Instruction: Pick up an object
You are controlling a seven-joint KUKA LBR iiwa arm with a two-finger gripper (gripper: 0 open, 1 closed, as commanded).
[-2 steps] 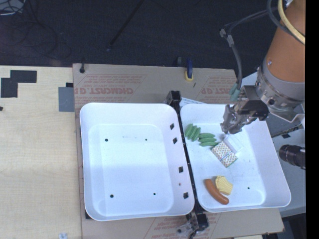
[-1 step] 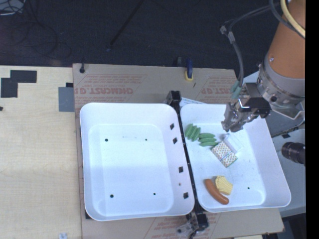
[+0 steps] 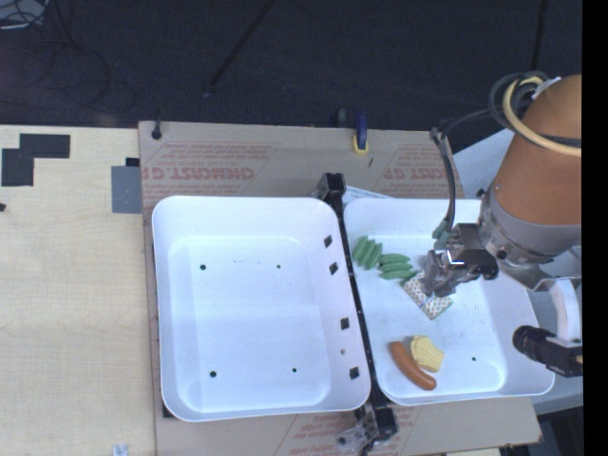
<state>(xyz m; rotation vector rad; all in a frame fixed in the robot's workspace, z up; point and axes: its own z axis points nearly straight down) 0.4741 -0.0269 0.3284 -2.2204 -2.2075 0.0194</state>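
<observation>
Nearest you, by the right bin's (image 3: 518,383) front edge, an orange sausage-shaped toy (image 3: 412,365) lies touching a yellow corn piece (image 3: 427,353). Further back, near the divider, sit two green pods (image 3: 380,257). Between them lies a small white patterned packet (image 3: 427,298) with the gripper (image 3: 445,275) right over it; you cannot tell how it stands. The cardboard (image 3: 218,164) behind the bins bears reddish print, inverted and not clearly legible.

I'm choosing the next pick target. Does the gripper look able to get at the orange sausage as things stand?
Probably yes. The orange sausage lies in the open near the front of the right bin, with only a yellow piece against it. The gripper sits just behind it.
</observation>
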